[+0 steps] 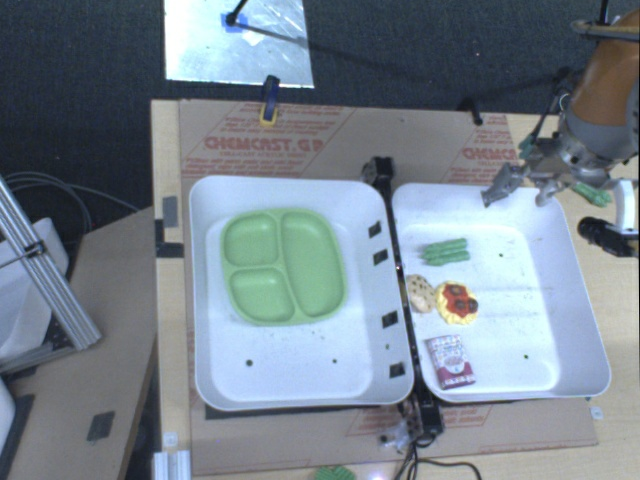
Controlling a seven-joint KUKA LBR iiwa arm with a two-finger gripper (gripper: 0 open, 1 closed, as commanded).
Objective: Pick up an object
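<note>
The right bin point(560, 298) holds a green bean bundle point(445, 252), a speckled cookie point(420, 292), a red and yellow pizza-like toy point(458, 304) and a red packet point(451, 360). My gripper point(522, 188) hangs at the far right corner of this bin, above its back rim. Its two fingers are spread and open, with nothing between them. The bean bundle is the nearest object, lying below and to the left of the gripper.
The left bin point(215, 368) carries a green divided plate point(282, 266). A black hinge strip point(392, 268) separates the bins. A silver sheet point(238, 28) lies beyond the bench, and a metal frame point(40, 278) stands at the left.
</note>
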